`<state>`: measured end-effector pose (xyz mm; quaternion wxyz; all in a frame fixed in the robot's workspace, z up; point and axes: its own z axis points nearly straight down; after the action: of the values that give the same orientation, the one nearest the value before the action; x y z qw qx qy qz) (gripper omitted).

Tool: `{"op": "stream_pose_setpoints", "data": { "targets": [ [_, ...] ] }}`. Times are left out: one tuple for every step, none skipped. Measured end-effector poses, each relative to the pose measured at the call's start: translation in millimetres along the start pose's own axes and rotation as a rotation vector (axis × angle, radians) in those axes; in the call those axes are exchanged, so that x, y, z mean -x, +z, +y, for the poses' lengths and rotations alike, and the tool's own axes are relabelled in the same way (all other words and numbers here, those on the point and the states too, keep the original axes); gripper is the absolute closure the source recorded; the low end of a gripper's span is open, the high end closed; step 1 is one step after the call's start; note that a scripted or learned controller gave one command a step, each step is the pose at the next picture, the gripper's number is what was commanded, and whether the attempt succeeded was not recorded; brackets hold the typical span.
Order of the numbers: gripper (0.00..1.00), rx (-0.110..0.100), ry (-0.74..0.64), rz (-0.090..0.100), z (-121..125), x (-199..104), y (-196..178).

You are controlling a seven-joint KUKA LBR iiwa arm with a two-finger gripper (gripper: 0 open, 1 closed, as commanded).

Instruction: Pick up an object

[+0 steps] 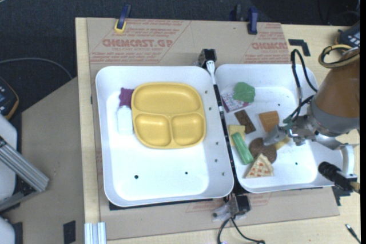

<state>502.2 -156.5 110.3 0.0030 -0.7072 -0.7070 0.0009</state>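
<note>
Two bins: you are looking at two shallow white trays side by side, the left bin (114,180) and the right bin (297,171), on a bench.
Nearest items: a pizza-slice toy (260,167) is lying at the near end of the right bin, with a dark round piece (262,147) just behind it and a green stick (242,148) beside that.
Gripper: the gripper (280,137) is hanging low over the right bin, reaching in from the right and sitting close to the dark round piece; its jaws are too small and blurred here for you to judge their opening, and nothing is plainly showing between them.
Likely target: the dark round piece is probably the thing being gone for, though you cannot tell whether it is being touched.
Progress: nothing is lifted yet as far as you can see; the grasp and the raise are both left to do.
Farther items: an orange block (269,119), a brown bar (245,118), a printed card (231,102) and a green lump (245,91) are lying beyond.
Left bin contents: a yellow divided tray (168,114) is taking up the far half, with a white bottle (123,120) and a purple piece (126,95) just beside it.
Surface: the bins are resting on a brown protective sheet (143,37) printed with red lettering, held by clamps (121,21) at the far edge.
Room: dark carpet (51,3) is stretching beyond the bench.
</note>
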Motion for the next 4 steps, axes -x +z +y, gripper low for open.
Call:
{"op": "stream_pose_setpoints", "data": {
  "targets": [
    [0.0, 0.005, 0.0, 0.0, 1, 0, 24],
    [1.0, 0.015, 0.001, -0.003, 4, 0, 11],
    [1.0, 0.012, -0.001, -0.006, 1, 0, -52],
    [1.0, 0.011, -0.001, -0.006, 1, 1, -94]
  ]
}}
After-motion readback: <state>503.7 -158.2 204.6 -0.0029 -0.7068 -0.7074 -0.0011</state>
